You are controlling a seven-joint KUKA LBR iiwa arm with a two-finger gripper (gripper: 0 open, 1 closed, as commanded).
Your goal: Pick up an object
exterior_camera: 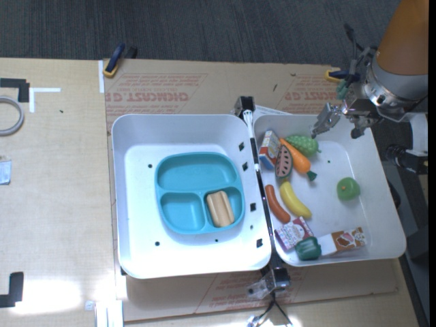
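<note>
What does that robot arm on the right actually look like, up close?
The arm has a broad orange band with a grey ring beneath it. Below that sits a cluster of silver and black metal parts with thin dark cables sticking out, plus a small yellow and blue-green bit. Its hand is a small, thin grey metal claw.

Toy foods (294, 199) lying in right bin (371, 176).

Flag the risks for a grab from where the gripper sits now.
1. The gripper sits above the right bin's far edge, so a straight descent may clip the rim.
2. The carrot, watermelon slice and green bumpy fruit crowd together, so it may grab two or nudge them aside.
3. The green apple is round and may roll away.
</note>
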